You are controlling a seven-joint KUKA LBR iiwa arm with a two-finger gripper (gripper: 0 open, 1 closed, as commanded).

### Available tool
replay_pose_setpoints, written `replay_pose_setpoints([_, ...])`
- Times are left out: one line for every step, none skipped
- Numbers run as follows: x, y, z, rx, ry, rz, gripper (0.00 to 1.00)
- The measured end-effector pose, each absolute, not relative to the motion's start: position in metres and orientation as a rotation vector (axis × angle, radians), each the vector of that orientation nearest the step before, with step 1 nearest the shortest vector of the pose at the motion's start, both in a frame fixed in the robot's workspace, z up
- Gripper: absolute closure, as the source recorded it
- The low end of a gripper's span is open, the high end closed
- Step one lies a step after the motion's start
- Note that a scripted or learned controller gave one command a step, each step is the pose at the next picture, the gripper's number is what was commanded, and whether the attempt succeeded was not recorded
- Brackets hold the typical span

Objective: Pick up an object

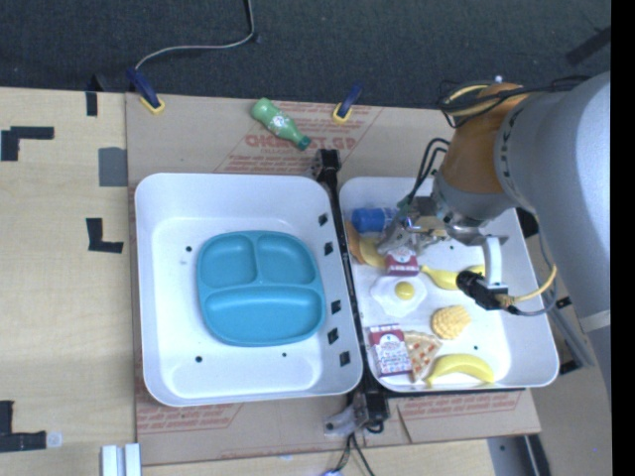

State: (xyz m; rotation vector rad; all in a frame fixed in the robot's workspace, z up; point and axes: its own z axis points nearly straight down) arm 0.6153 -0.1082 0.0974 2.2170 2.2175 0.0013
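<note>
Toy foods crowd the right bin (531,360): two bananas (459,368), one fried egg (402,293); tool (405,234) grip unclear, labels unreadable.

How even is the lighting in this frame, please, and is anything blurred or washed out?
Camera view: light is soft and even, with faint shadows inside the left bin; the right bin wall is slightly washed out; the blue tray looks sharp, while the gripper area is blurry and cluttered.

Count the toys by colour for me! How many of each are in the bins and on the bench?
Yellow: 4 (banana, corn, two near the pincer)
Blue: 2 (tray, can)
Red: 2 (box, pizza slice)
White: 1 (fried egg)
Green: 1 (bottle)
Total: 10
</note>
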Motion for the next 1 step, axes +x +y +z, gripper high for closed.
replay_pose_setpoints([0.5903, -0.0457, 0.2131, 2.219, 2.224, 0.001, 1.0])
